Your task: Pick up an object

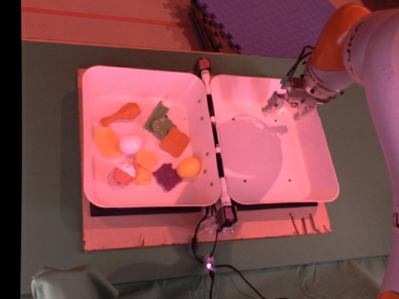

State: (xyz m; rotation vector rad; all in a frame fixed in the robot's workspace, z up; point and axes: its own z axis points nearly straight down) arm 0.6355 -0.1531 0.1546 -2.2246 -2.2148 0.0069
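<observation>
The gripper (288, 103) hung over the right bin (324, 167) near its two o'clock corner with its fingers spread wide and nothing between them, while the toys sat in the left bin (93, 80): a chicken leg (121, 113) at ten o'clock and an egg (131, 144) near the middle.

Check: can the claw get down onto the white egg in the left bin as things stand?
Probably yes, but tight. The claw sits above the right bin, and nothing lies over the white egg. Trouble is crowding: an orange piece touches its left side, so the fingers have little room.
</observation>
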